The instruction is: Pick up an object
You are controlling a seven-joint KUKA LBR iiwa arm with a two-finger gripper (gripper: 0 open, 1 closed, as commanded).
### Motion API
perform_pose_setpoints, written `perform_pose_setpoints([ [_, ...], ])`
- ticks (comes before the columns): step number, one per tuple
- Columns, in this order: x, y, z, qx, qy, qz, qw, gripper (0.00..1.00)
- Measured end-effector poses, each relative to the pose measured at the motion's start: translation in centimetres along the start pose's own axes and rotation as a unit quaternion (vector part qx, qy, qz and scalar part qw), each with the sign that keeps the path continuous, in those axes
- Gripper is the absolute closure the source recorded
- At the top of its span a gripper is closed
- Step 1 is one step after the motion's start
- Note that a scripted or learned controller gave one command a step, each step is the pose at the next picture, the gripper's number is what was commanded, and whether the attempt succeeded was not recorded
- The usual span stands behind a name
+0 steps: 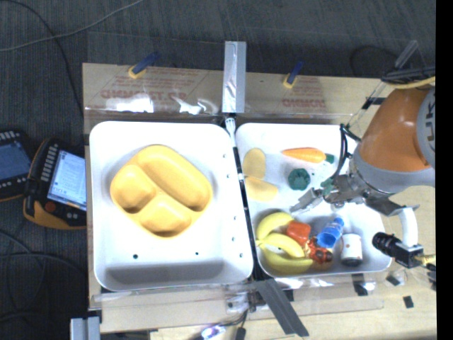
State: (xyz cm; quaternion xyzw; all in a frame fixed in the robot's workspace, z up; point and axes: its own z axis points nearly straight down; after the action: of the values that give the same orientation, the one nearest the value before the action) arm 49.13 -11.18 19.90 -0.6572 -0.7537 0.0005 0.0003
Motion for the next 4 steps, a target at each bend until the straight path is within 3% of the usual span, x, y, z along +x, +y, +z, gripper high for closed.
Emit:
perform_pose_setpoints([
  [1,-4.1,9.6,10.9,-0.006,-0.002,0.035,0.9994,0.00],
  [2,-5.1,14.4,11.0,0.000,0.000,-0.014,0.9999,0.00],
  [3,-5.2,14.6,9.8,-0.004,-0.005,-0.015,0.9999,1.00],
  [4,2.9,16.4,0.1,0.000,-0.001,-0.032,0.9995,1.00],
])
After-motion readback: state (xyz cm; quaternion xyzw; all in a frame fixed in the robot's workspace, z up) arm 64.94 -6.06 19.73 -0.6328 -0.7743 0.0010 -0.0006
